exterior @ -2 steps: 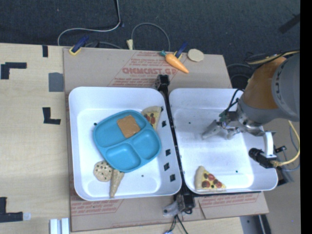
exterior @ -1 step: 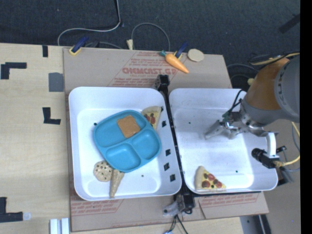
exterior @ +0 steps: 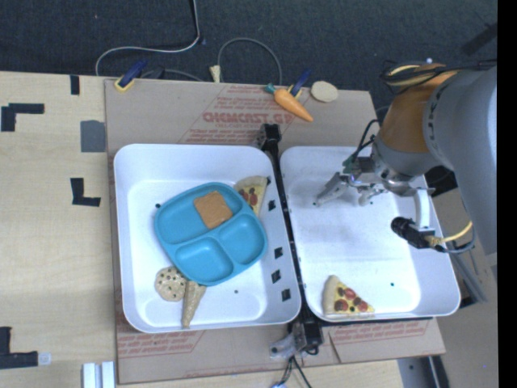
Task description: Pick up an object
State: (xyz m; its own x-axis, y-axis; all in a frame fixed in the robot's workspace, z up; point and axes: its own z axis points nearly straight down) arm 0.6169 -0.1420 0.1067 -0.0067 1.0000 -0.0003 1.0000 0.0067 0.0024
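My gripper (exterior: 344, 198) hangs over the upper part of the right bin (exterior: 404, 297), with its two fingers spread apart and nothing between them. A pizza slice (exterior: 346, 297) lies near the front edge of that bin, well below the gripper. In the left bin (exterior: 129, 217) a blue divided plate (exterior: 212, 234) carries a brown square cracker (exterior: 213, 209). A second pizza slice (exterior: 253, 192) lies beside the plate's upper right rim. A round cookie (exterior: 169, 283) and a waffle cone (exterior: 191, 301) lie at the plate's lower left.
A toy carrot (exterior: 292, 104) and a pale round piece (exterior: 325, 92) rest on the cardboard behind the bins. A black divider (exterior: 279, 217) runs between the bins. The grey arm with its orange band (exterior: 408, 124) reaches in from the right.
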